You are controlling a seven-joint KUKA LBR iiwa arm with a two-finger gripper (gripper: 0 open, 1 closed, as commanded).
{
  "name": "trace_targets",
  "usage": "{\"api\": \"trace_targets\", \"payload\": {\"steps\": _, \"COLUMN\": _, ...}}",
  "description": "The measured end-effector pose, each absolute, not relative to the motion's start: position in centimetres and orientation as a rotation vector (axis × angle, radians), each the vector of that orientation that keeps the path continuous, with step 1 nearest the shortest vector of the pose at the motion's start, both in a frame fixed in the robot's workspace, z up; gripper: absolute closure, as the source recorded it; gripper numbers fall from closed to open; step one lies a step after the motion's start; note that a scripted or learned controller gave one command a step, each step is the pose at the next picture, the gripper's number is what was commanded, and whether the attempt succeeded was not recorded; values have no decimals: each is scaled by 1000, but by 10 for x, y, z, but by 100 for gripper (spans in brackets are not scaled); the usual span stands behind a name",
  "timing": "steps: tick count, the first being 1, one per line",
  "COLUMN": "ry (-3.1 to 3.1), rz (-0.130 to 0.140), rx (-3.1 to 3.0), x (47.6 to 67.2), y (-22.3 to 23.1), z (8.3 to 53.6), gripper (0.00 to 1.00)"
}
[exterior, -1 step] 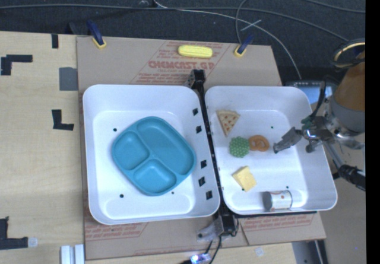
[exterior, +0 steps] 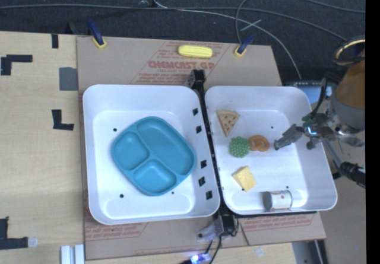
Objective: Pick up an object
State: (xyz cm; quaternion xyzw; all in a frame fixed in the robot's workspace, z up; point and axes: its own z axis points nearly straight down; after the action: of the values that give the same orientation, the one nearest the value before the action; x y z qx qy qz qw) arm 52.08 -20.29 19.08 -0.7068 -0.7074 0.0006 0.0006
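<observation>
The right bin (exterior: 297, 102) holds a tan triangular slice (exterior: 228, 120), a green knobbly ball (exterior: 239, 147), a small brown ring (exterior: 259, 143), a yellow block (exterior: 244, 178) and a grey-and-white can (exterior: 277, 199) lying on its side at the front. My gripper (exterior: 284, 139) reaches in over the bin's right wall and points left. It hangs just right of the brown ring, a little apart from it, and I see nothing held in it.
A blue divided plate (exterior: 153, 155) lies in the left bin (exterior: 95, 138). A yellow corn-like toy (exterior: 195, 51) rests on the cardboard behind the bins. Black cables (exterior: 255, 8) run across the back, and two blue clamps (exterior: 95, 34) pin the cardboard.
</observation>
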Motion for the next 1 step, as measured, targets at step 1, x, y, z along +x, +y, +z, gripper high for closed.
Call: {"api": "trace_targets", "payload": {"steps": 1, "ry": -2219, "rz": 5, "rx": -2218, "x": 519, "y": -204, "z": 147, "gripper": 0}}
